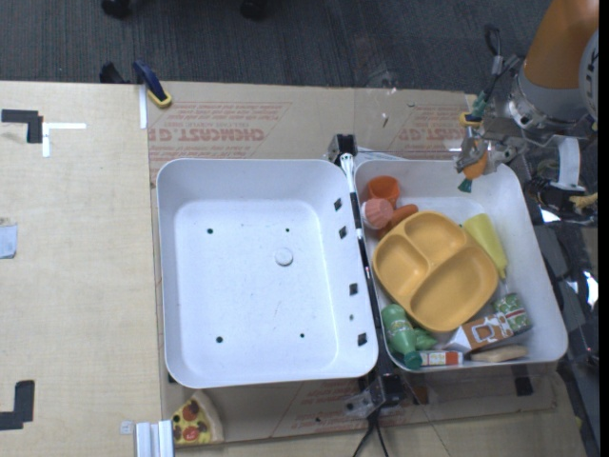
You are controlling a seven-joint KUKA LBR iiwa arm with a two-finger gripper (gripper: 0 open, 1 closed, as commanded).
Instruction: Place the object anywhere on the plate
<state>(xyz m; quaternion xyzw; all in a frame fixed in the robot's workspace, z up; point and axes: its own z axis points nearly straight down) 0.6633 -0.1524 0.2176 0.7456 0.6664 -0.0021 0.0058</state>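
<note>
A yellow divided plate (438, 269) lies in the middle of the right bin (538, 284). My gripper (471, 165) hangs over that bin's far edge, up and to the right of the plate and well apart from it. A small orange piece (474, 163) with a dark tip below it shows at the gripper's lower end; I cannot tell whether it is held. The grey arm with its orange band (561, 27) comes in from the upper right.
Around the plate lie an orange cup (383, 188), a pink ball (378, 213), a yellow piece (485, 239), green toys (400, 331) and small food boxes (495, 329). The left bin (190, 284) stands alongside. A pizza-slice toy (192, 422) lies on the cardboard in front.
</note>
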